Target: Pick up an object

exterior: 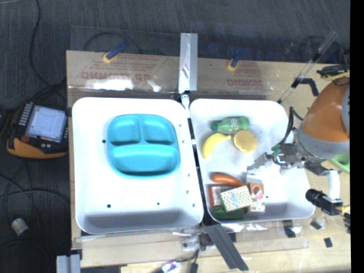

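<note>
- Camera view: the grey arm with its orange band reaches in from the right, and its gripper [267,159] hangs over the right white bin [280,114], near its right wall; how far apart it stands I cannot tell, and nothing shows in its hold.
- In that bin lie a green bottle [230,124], a yellow banana [211,144], a round yellow disc [245,141], an orange carrot [227,179] and a patterned box [235,198].
- The left white bin [85,152] holds a blue divided plastic tray [143,144].
- A handheld pendant with a screen [40,128] lies on the floor, left of the table.
</note>
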